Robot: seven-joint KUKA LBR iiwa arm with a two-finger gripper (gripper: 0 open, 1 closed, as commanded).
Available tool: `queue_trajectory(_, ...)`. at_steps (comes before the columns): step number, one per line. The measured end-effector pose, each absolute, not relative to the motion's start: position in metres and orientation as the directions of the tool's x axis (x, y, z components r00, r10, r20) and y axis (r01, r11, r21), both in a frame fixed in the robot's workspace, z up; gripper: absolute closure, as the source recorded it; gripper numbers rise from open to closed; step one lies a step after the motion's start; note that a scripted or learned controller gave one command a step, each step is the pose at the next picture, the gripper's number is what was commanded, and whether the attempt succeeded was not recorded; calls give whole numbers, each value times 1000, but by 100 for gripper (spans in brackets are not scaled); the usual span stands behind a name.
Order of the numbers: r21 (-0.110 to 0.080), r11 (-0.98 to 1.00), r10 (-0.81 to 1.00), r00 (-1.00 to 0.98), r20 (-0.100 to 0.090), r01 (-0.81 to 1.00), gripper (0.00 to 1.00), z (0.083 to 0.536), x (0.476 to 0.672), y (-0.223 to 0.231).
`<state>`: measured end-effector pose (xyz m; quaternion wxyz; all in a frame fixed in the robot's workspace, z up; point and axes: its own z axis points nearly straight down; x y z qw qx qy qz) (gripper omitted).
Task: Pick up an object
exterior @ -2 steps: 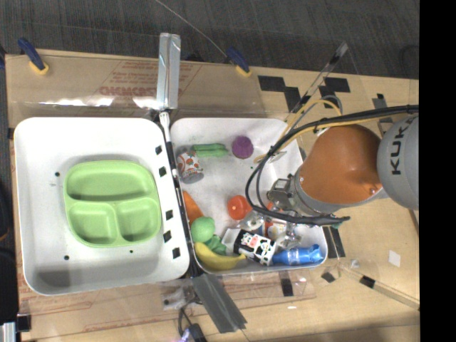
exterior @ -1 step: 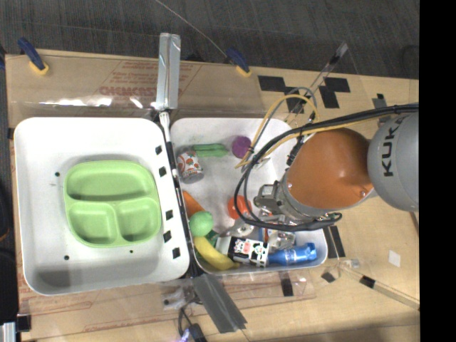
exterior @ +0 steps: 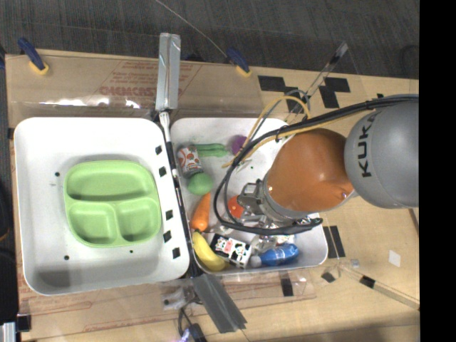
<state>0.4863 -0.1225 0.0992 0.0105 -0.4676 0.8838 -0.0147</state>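
Setting: a robotics lab test cell, not a home or shop. Evidence: a grey industrial arm with an orange band [exterior: 313,173], lettered KUKA, trailing loose black and yellow cables [exterior: 285,116]. Bench is a brown cardboard-covered board [exterior: 85,77] held by blue spring clamps [exterior: 32,55], marked with black tape squares [exterior: 306,87]. Two shallow white plastic bins [exterior: 35,191] sit side by side, joined by a grey metal bracket [exterior: 168,70]. Floor is dark grey carpet [exterior: 85,13]. Bin contents are toy-like props: a yellow plastic banana [exterior: 204,254] and a green three-compartment tray [exterior: 112,201].
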Motion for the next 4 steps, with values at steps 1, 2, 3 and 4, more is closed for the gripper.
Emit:
queue_trajectory(1,-19,574,-819,-574,-1,-818,0,96,499,-104)
queue_trajectory(2,-22,568,-823,-568,-9,-822,100,107,501,-100)
queue_trajectory(3,-11,565,-825,-565,-5,-825,100,265,548,-76)
queue_trajectory(4,-2,607,-795,-607,-2,-795,100,274,634,-85)
